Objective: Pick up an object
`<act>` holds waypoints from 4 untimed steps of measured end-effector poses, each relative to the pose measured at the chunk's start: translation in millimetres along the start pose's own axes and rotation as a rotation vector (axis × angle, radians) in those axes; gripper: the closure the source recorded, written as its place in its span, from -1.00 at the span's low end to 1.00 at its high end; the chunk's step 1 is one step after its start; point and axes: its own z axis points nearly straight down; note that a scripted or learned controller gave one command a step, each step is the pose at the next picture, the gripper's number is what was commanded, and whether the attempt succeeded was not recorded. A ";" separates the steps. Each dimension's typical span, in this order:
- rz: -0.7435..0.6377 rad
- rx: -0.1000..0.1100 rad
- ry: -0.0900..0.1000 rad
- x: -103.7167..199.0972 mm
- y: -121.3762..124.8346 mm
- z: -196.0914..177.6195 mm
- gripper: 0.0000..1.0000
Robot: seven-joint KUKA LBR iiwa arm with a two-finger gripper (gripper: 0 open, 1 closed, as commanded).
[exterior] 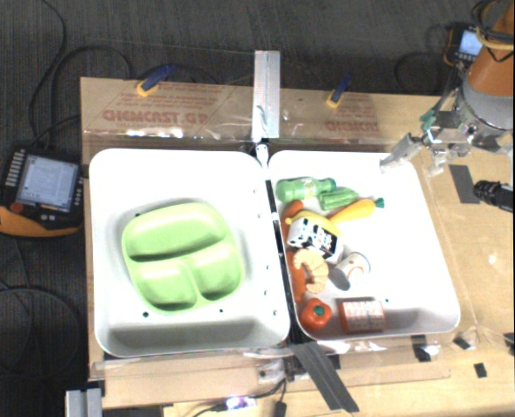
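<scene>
Two white bins side by side: left bin (109,181) holds a green divided tray (183,254); right bin (422,233) has a toy pile along its left side. Arm (491,68) at upper right, gripper (411,150) over the right bin's top-right corner, well apart from the pile, nothing between its fingers; open or closed, cannot tell. Pile: green bottle (305,187), yellow-orange carrot (357,208), black-white toy (313,234), brown block (361,315), red tomato (316,314).

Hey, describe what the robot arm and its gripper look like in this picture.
The arm is grey with a broad orange band above the wrist and a blue patch by its cabling. The gripper is small, pale grey metal, with slim fingers and a green spot at its base.
</scene>
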 end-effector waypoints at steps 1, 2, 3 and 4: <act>-0.121 0.001 -0.001 18.3 -20.1 114.0 -1.00; -0.606 -0.011 -0.010 54.4 -9.1 156.1 -1.00; -0.606 -0.017 -0.008 55.9 -7.1 146.1 1.00; -0.813 -0.003 -0.003 119.4 -2.5 62.1 1.00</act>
